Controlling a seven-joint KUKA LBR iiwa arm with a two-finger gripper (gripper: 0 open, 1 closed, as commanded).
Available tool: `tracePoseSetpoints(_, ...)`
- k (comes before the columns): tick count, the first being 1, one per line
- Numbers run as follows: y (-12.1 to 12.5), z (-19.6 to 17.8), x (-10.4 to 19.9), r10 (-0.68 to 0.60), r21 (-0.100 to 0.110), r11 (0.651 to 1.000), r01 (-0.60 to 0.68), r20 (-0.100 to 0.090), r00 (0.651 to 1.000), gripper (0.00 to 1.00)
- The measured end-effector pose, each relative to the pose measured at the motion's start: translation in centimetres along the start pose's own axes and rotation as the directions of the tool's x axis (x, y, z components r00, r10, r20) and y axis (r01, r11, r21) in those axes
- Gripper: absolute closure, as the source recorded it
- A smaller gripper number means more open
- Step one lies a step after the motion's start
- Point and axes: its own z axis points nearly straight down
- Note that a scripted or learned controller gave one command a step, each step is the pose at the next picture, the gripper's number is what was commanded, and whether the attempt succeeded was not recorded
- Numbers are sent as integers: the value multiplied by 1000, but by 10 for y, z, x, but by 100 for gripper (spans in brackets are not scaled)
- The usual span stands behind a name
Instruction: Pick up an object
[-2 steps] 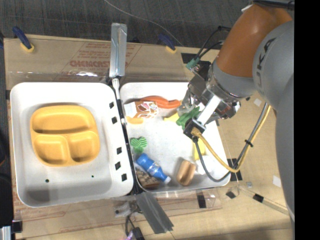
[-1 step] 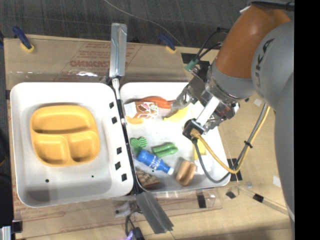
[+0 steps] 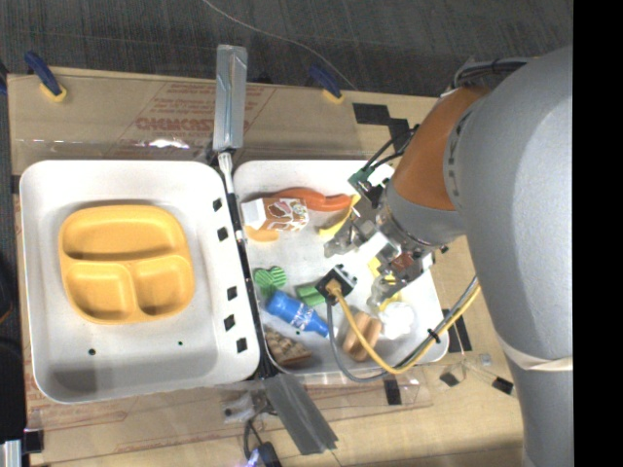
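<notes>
Lower right of the frame, the right bin point(image 3: 428, 353) holds a heap of small toy food and clutter. Nearest the bottom edge: a brownish flat packet point(image 3: 288, 346) against the bin's lower wall, a blue bottle-shaped toy point(image 3: 298, 316) lying on its side, and tan sausage-like pieces point(image 3: 362, 334) just beside it, with a yellow cable point(image 3: 428, 343) looping across them. Those all look like light hollow plastic, stiff and a bit slick; the blue bottle is the cleanest candidate, best taken across its round body near the middle, though it could roll or squirt out of a pinch. Mid-frame, a green ridged piece point(image 3: 270, 278) and a small green block point(image 3: 311, 293) sit close together, too small and low for an easy grip. The gripper point(image 3: 382, 261) hangs over the right half of this bin, low among the items near a white lump point(image 3: 397, 317); wrist hardware and wiring cover the tips, so cannot tell how it is set or whether it touches anything, and nothing is visibly held. Farther up, an orange carrot-shaped toy point(image 3: 321, 200) and a printed snack packet point(image 3: 284, 212) lie by the bin's upper wall. Left side, the other bin point(image 3: 39, 358) carries a yellow divided tray point(image 3: 125, 261), well apart from the gripper.
</notes>
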Motion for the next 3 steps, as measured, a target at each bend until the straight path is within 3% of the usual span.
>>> tracePoseSetpoints(1, 33, 121, -45, 35, -7, 999, -35, -12, 999, 0)
tracePoseSetpoints(2, 40, 126, 60, 158, -9, 987, -158, -20, 987, 0)
tracePoseSetpoints(3, 54, 126, 81, 127, -8, 992, -127, -12, 992, 0)
